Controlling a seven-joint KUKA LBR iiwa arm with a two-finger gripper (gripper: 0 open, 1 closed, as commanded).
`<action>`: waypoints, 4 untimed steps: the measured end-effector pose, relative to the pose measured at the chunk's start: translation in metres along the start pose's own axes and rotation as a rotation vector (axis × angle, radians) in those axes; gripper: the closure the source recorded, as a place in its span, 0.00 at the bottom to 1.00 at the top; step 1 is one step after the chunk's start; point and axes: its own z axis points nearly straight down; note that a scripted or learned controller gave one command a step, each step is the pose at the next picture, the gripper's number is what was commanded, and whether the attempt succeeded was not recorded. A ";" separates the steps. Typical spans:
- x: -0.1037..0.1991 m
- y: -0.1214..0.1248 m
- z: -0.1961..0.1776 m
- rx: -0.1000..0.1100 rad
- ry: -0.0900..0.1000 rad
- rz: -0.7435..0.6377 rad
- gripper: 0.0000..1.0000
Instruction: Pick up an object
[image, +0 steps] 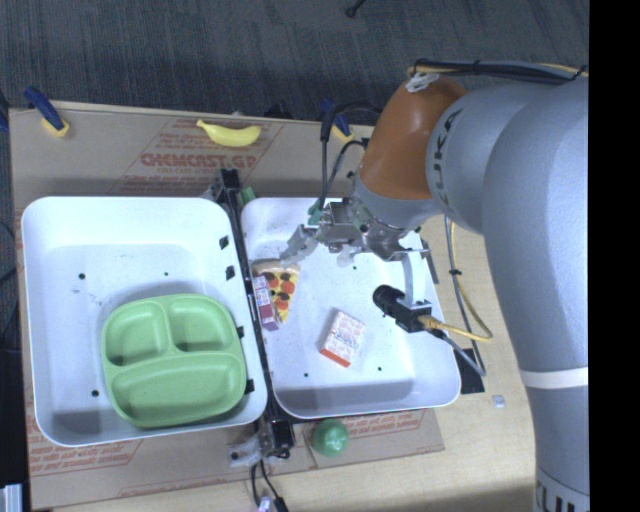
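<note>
Grey arm (530, 220), smooth rounded shell, orange band above wrist, reaches in from right, wrist bent down over rear left of right bin (400, 385). Gripper (305, 240) hangs just behind flat pizza-slice toy (279, 282); open or closed, cannot tell. Purple packet (266, 302) touches slice, by dividing wall. Flat orange-white carton (343, 338) mid-floor, apart. Left bin (60, 260): glossy green divided plate (175, 360). Round green ball (329, 437) outside, on cardboard sheet (130, 170).

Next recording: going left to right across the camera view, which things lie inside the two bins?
Green divided plate in the left bin → colourful pizza-slice toy by the left wall of the right bin → orange-and-white packet.
</note>
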 end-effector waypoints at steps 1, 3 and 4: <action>-0.025 0.057 -0.075 -0.006 -0.001 0.002 0.00; -0.031 -0.042 0.074 0.002 0.001 0.002 0.00; -0.057 0.031 0.026 -0.006 -0.001 0.002 0.00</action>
